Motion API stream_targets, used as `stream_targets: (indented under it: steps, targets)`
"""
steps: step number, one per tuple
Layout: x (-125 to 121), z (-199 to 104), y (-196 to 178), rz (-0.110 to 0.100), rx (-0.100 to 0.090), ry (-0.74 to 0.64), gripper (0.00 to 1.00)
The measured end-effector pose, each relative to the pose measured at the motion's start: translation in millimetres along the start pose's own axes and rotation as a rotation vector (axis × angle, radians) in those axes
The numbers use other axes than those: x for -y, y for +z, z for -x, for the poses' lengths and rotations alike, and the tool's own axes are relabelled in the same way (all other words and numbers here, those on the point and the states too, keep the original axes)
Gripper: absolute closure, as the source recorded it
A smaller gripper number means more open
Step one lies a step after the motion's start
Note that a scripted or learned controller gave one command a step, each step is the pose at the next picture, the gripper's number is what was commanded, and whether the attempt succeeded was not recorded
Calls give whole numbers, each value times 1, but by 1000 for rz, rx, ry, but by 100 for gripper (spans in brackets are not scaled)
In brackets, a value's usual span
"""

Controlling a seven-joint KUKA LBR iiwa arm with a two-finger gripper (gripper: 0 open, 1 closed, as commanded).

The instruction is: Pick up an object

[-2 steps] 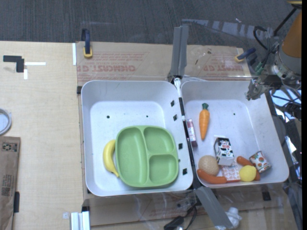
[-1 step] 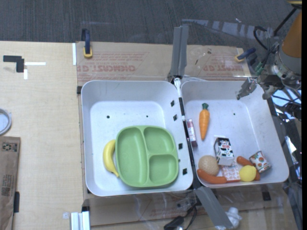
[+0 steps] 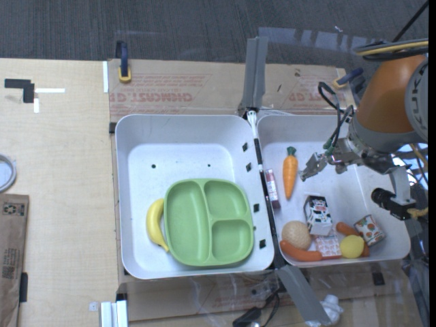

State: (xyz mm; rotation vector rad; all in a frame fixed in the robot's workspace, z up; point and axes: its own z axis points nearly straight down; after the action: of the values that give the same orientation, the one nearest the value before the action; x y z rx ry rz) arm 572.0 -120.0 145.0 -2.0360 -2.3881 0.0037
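From above, the gripper (image 3: 315, 167) hangs over the right bin (image 3: 392, 251), its jaws released with nothing between them. The carrot (image 3: 290, 172) lies just at its nine o'clock, apart from the fingers. At six o'clock sit a small black-and-white carton (image 3: 317, 214), an egg (image 3: 296, 234) and a lemon (image 3: 352, 246). The left bin (image 3: 136, 155) holds a green divided plate (image 3: 206, 221) with a banana (image 3: 156, 225) at its nine o'clock

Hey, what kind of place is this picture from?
Most likely a robotics lab bench set up for grasping trials: a grey and orange arm reaches over two white bins, one holding toy food such as a carrot, with loose cables.
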Motion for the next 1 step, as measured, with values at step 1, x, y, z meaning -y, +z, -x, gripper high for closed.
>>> stream_targets:
  steps: [1]
  targets:
    - [49, -21, 56, 0, 0, 65, 0]
